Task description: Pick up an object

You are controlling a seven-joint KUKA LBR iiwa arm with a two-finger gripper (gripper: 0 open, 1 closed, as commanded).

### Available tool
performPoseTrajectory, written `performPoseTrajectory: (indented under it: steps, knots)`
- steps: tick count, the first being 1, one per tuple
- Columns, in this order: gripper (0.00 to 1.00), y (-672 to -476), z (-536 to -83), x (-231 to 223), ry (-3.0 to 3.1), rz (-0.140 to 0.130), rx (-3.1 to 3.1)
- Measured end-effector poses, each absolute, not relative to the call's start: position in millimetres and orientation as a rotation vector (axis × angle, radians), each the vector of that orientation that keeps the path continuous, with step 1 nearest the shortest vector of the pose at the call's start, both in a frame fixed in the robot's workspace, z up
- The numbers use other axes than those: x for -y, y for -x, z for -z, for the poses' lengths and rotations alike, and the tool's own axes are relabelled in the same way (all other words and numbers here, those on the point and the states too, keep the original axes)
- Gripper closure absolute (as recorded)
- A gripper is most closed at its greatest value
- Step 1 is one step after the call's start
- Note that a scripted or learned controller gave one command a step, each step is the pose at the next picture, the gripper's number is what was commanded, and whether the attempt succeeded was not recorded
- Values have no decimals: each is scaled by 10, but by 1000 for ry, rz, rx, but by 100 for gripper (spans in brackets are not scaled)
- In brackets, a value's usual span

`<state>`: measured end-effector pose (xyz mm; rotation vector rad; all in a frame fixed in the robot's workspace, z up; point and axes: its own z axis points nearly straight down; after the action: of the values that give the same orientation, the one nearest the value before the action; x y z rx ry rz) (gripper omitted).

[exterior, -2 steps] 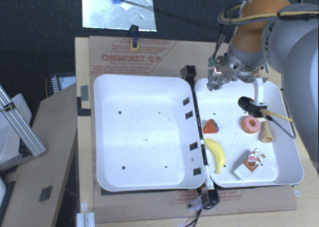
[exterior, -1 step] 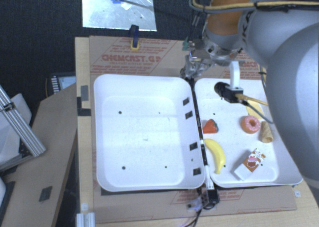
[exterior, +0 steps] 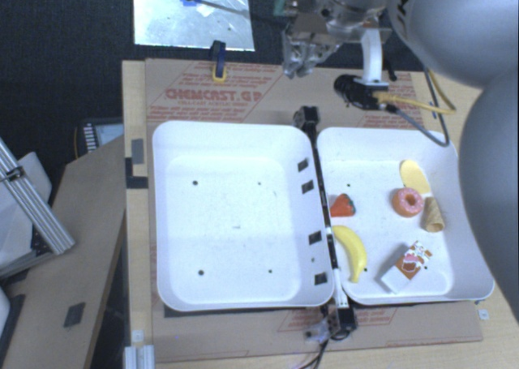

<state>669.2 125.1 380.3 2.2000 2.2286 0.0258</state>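
Seen from above the bench, the left bin lies to our left with its white floor bare, and nothing in it bears on the job at hand. Moving right, we come to the gripper, which hangs high over the cardboard behind the bins, near the top of the divide between them and well apart from every object. Nothing sits between its fingertips; they look close together, but the view is too small and blurred for us to say whether they are parted or closed.

Further right, the right bin holds all the candidates: a red wedge near the divider, a yellow banana just below it, a pink doughnut with a pale yellow piece above it and a tan cone touching its right side, and a small red-and-white block toward the near edge.

We judge the pick not yet begun: every item rests on the bin floor. What remains is the whole task: travel over the right bin, descend, grasp, lift.
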Motion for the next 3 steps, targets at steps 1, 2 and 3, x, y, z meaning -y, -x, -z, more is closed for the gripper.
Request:
performPoseTrajectory:
  steps: [1,2,3]
  knots:
    - [100,-6679,-4845,-2100,-2203,-22,-2232]
    - [100,-6679,-4043,-2361,-2215,6,-2232]
    - [100,-6677,-5447,-2344,-2206,-24,-2225]
